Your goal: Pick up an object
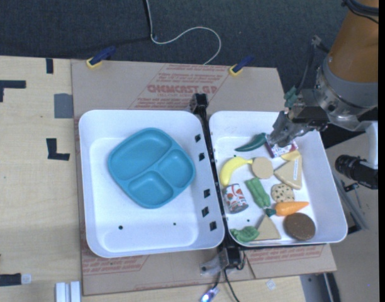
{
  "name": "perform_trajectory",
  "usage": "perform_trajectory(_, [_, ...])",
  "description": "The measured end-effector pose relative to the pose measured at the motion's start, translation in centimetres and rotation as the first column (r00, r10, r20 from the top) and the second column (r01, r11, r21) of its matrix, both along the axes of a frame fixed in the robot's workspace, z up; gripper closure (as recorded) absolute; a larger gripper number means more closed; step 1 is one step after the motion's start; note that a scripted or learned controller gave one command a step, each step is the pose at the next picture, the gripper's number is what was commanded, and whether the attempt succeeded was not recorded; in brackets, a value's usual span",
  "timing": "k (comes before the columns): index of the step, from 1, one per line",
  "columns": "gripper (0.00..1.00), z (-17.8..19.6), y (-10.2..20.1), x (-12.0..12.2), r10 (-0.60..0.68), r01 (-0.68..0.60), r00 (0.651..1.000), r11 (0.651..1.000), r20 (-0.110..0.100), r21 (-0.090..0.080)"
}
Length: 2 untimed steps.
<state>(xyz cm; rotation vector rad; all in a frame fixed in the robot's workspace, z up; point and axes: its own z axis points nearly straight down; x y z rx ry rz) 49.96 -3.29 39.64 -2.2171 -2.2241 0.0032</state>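
The gripper [282, 137] hangs over the right bin [331, 187], just right of the green pepper [250, 144]; jaw state cannot be told. The pepper lies just above the banana [233, 167]. It is probably light, rigid, slick plastic; grasp across its narrow middle.

Dark blue-grey carpet [66, 14] ran across the top of the view. A thin white cable [180, 36] looped over it and down toward the bench. Bench top [29, 187] was pale wood with black tape marks [9, 90] and a grey patch [63, 104] on the left. A brown cardboard sheet [173, 87] with red print lay flat on the bench, held at its far edge by two clamps, yellow and blue [101, 56]. Light was even, no hard shadows.
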Motion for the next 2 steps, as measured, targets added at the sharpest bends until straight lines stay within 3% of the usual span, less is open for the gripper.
perform_trajectory(1, [1.00,3.4,5.7,-1.1,0.003,-0.003,1.000,1.000,0.004,0.001])
perform_trajectory(2, [1.00,2.0,7.8,-1.6,0.000,0.000,1.000,1.000,-0.001,0.000])
